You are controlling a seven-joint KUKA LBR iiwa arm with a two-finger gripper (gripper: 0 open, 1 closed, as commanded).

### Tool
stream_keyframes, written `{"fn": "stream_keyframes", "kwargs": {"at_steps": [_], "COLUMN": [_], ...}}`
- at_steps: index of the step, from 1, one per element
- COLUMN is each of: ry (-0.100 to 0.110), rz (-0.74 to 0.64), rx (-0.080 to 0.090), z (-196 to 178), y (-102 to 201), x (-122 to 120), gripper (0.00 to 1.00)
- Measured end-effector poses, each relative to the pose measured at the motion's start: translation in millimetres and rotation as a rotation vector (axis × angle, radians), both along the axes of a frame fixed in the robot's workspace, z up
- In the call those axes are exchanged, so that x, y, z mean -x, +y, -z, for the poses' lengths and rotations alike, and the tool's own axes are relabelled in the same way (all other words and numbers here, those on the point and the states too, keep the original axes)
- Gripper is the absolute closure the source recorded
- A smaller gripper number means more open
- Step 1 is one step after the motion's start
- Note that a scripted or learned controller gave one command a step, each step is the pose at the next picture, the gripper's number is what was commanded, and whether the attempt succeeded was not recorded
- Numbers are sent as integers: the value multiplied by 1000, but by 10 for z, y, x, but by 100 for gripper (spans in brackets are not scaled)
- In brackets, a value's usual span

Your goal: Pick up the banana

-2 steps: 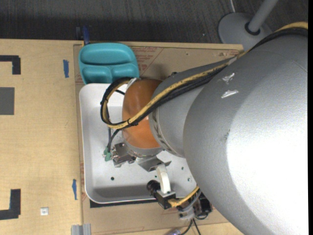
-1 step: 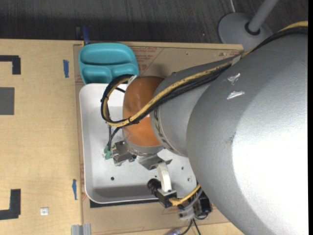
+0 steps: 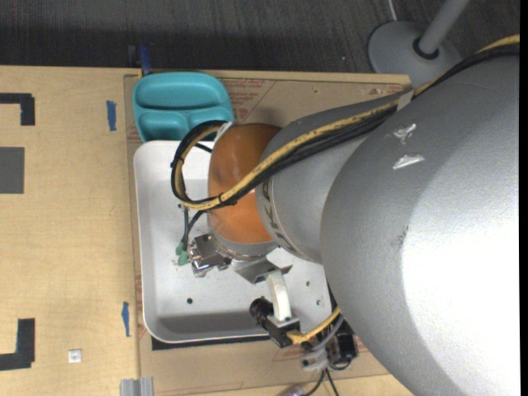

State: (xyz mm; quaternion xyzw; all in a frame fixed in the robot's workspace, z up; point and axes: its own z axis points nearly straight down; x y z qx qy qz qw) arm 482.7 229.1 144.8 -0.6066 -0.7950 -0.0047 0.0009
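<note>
Arm (image 3: 429, 221): grey, bulking in from the right and looming over most of the right half of the scene, wrist lowered over the white bin (image 3: 158, 238).
Orange band (image 3: 238, 190): seen just above the wrist, over the bin's upper middle.
Cable (image 3: 176, 170): black and yellow, running along the arm and looping out past the orange band, above the bin's upper left corner.
Wrist fittings (image 3: 205, 256): bare metal bracket with a small green part at its left edge, low over the bin floor near the centre.
Clamp (image 3: 276, 313): black, with a white strip just above it, at the bin's lower rim under the arm.
Jaws: tucked beneath the wrist; wide or narrow cannot be told from this angle.
Banana: whereabouts cannot be told; much of the bin floor lies under the arm.
White bin: shallow, rounded corners, left strip and lower left floor in plain sight.
Teal tray (image 3: 183, 104): two compartments, touching the bin's upper edge, partly behind the orange band.
Desk (image 3: 66, 221): tan surface, marked with black tape corners (image 3: 23, 110) at far left and short blue tape strips (image 3: 111, 115) near the bin's left side.
Stand (image 3: 400, 46): grey round base and slanting pole at upper right, on dark floor (image 3: 206, 15) beyond the desk.
</note>
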Motion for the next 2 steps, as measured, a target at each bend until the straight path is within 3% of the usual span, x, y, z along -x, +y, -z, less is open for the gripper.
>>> {"fn": "stream_keyframes", "kwargs": {"at_steps": [1,2], "ry": [-1,3], "rz": [0,-251], "rx": [0,6], "z": [-97,579], "y": [4,-104], "x": [-3,31], "gripper": [100,100]}}
